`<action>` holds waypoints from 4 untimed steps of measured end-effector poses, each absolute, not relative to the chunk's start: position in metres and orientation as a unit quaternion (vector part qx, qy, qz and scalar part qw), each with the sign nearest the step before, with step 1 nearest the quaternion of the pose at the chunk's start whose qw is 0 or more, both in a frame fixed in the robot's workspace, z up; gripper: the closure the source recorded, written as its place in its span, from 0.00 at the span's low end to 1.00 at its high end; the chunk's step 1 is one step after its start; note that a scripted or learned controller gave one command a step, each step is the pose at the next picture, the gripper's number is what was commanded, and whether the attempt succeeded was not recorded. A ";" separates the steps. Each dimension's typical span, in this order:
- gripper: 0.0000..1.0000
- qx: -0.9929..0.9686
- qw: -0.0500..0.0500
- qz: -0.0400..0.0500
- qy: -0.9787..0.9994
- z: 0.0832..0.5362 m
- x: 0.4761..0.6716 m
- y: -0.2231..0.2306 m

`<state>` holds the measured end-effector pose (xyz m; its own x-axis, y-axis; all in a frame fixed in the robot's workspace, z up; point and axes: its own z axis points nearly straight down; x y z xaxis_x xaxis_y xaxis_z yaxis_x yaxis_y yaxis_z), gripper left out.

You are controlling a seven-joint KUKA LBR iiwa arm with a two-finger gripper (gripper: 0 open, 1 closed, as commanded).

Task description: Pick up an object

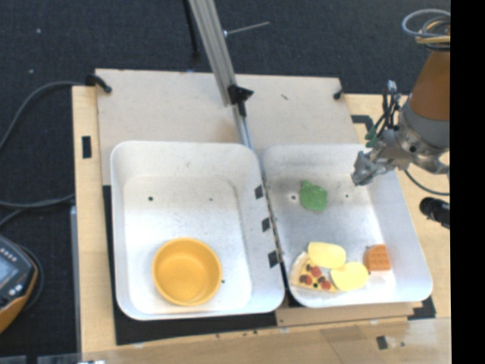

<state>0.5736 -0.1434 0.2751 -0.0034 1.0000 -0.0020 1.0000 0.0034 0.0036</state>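
Though small — green lump [313,196], crumpled.

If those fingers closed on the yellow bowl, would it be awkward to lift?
Probably a little. The bowl looks like thin, smooth plastic, so likely light but slippery. It sits upright with an open rim, so a pinch on the rim might tilt it. Its round wall suggests it could slide across the left bin if nudged.
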 end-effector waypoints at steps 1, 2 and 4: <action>1.00 0.706 0.001 0.000 0.708 0.272 0.559 -0.096; 1.00 0.705 0.000 0.001 0.710 0.275 0.561 -0.048; 1.00 0.705 0.000 0.001 0.710 0.271 0.556 0.059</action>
